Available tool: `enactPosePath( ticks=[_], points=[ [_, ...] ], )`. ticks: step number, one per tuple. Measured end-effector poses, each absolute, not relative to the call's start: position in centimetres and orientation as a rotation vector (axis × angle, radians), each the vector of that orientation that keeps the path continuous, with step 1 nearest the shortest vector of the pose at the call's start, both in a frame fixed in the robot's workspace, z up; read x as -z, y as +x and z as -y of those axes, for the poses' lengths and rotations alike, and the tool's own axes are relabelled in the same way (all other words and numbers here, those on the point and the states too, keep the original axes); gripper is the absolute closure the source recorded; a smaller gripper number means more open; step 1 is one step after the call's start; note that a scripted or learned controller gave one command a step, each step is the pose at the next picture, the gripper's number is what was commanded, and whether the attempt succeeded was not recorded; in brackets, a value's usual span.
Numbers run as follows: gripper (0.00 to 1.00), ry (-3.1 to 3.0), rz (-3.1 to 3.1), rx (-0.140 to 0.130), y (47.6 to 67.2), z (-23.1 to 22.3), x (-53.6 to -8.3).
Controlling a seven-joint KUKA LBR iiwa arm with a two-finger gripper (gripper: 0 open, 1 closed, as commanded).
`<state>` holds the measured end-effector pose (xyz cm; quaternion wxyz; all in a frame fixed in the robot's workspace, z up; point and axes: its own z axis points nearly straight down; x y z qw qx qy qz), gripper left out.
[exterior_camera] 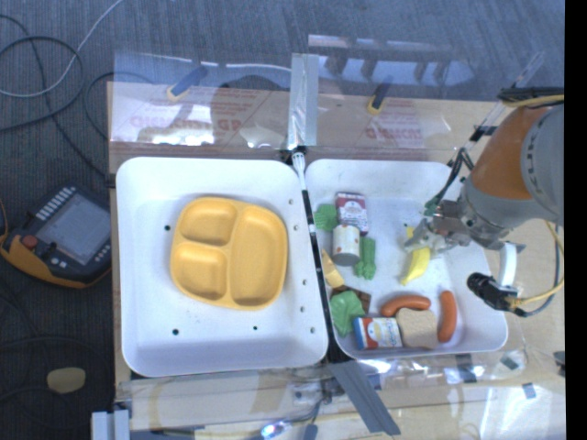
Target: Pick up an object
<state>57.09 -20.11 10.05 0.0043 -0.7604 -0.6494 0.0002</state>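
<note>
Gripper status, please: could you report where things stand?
Gripper low in right bin, fingers unclear. Banana just below it, not lifted. Sausages nearby.

A divided plate (229, 251) lies in the left bin (147, 337). The right bin (394, 174) holds a can (347, 229) behind, a banana (417, 264) to its right, and two sausages (406, 304) and a bottle (378, 333) in front.

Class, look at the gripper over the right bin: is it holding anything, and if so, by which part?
It cannot be told. The gripper sits right at the upper end of the banana, but no object is clearly seen between its fingers.
</note>
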Motion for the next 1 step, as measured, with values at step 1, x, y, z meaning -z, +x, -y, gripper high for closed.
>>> enactPosePath(
  ticks=[1],
  points=[
    [1.0,-2.169,2.272,-0.008,61.13,20.32,-11.57]
  ],
)
